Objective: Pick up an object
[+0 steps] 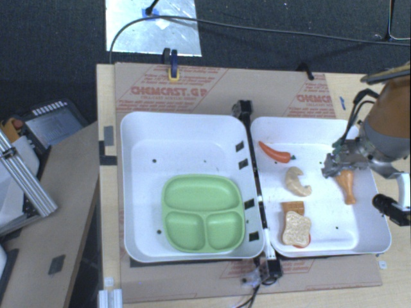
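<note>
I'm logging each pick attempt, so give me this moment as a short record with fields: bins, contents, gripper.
left bin: green divided plate
right bin: red-orange pepper, pale curved piece, bread slice, tan drumstick-shaped piece
gripper: over the right bin's right side, at the drumstick-shaped piece's upper end
grasp: cannot tell from this view

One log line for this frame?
gripper: right white bin, over tan drumstick-shaped toy | green three-compartment tray: left bin | grasp: unconfirmed
</note>
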Controlling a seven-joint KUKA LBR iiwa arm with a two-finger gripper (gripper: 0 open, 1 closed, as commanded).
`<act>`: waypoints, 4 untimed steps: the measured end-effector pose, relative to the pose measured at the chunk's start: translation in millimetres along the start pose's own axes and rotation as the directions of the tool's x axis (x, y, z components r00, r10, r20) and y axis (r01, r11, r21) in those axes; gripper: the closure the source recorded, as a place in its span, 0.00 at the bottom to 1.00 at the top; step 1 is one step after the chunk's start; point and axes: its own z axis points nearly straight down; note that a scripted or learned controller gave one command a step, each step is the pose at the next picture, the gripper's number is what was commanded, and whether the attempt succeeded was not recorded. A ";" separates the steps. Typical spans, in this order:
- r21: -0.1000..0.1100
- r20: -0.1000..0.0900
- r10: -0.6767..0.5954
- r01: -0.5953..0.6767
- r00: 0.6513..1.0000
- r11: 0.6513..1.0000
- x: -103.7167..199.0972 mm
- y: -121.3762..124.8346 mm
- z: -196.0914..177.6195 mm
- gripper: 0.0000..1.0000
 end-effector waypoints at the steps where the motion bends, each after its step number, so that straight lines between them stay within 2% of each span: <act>1: -0.002 0.000 -0.001 0.001 1.000 1.000 2.9 -4.1 -61.8 1.00; 2: 0.000 0.000 -0.001 0.001 1.000 1.000 2.5 -2.4 -100.1 1.00; 3: 0.004 -0.002 -0.005 0.005 1.000 1.000 52.5 -7.8 -100.2 1.00; 4: 0.004 -0.004 -0.006 0.006 1.000 1.000 107.2 -4.8 -83.6 1.00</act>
